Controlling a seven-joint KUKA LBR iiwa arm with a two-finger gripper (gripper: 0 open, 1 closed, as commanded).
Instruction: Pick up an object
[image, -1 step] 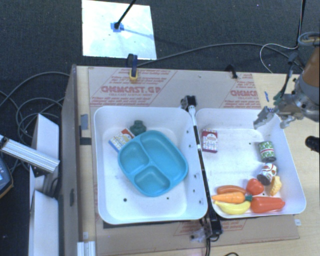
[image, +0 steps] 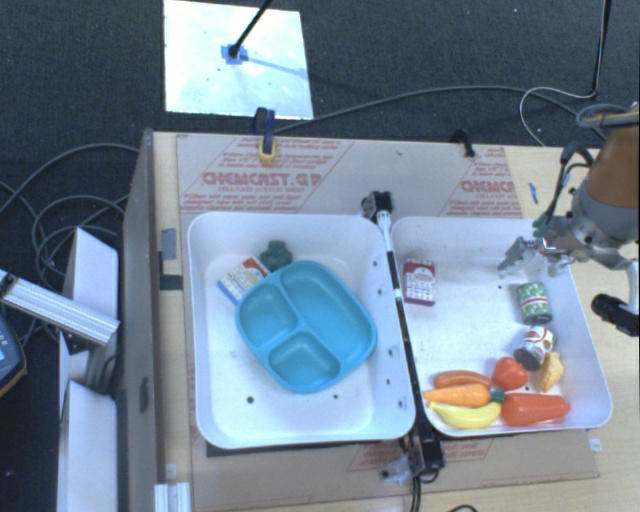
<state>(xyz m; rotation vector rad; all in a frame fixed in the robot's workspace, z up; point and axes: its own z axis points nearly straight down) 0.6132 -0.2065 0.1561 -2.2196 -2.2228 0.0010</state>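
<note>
My gripper (image: 528, 262) hangs over the back right part of the right bin (image: 470, 330), its fingers spread and nothing between them. Just in front of it lies a small green can (image: 533, 300). A red box (image: 419, 281) lies at the bin's left side. Along the front right are a brown and white can (image: 535, 346), a red tomato (image: 509, 372), a yellow piece (image: 551, 371), an orange sausage (image: 461, 380), a banana (image: 467, 415) and a red pepper (image: 536, 407).
The left bin (image: 225, 400) holds a blue divided plate (image: 305, 325), a green toy (image: 276, 255) and a small striped box (image: 242, 280). A ridge with a cable (image: 398, 300) separates the bins. The arm (image: 608, 190) comes in from the right edge.
</note>
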